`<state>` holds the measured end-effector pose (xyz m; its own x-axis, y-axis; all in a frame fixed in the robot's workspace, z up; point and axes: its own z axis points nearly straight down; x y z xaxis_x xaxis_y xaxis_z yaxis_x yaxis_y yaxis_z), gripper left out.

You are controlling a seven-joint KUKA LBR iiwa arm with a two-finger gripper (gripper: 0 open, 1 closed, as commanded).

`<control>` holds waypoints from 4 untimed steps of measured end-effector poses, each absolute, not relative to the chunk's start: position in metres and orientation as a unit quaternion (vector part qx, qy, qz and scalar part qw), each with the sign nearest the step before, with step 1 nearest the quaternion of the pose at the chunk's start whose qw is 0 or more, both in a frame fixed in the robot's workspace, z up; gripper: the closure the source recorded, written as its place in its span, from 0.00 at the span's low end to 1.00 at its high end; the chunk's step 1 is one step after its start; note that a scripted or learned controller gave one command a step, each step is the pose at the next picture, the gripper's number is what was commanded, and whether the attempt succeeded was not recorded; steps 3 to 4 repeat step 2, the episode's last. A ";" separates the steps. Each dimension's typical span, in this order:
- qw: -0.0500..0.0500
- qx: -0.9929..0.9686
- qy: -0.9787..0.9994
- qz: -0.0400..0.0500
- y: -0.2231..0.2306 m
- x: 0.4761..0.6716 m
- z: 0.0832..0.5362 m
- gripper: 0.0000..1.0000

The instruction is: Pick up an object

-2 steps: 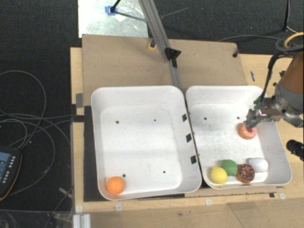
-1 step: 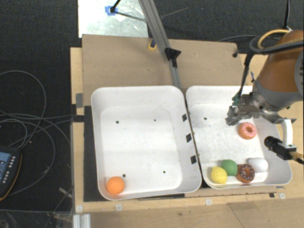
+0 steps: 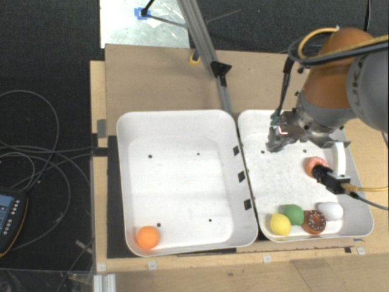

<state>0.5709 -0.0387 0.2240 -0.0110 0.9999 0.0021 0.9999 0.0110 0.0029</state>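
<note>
Bins sat side by side on the bench. The left bin (image 3: 176,126) held an orange ball (image 3: 147,237) in its near left corner. The right bin (image 3: 255,126) held a yellow ball (image 3: 279,224), a green ball (image 3: 293,213), a chocolate doughnut (image 3: 314,222) and a white egg-shaped thing (image 3: 330,210) clustered along its near edge, with a pink doughnut (image 3: 315,165) farther up, partly hidden. The gripper (image 3: 276,140) hung over the far part of the right bin, well apart from the cluster; whether its jaws were parted could not be told.
</note>
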 end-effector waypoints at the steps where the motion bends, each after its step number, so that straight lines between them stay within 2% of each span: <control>1: 0.000 0.703 0.711 0.002 0.018 0.585 0.217 1.00; 2: 0.000 0.703 0.711 0.001 0.069 0.588 0.214 1.00; 4: 0.000 0.703 0.711 0.001 0.069 0.588 0.214 1.00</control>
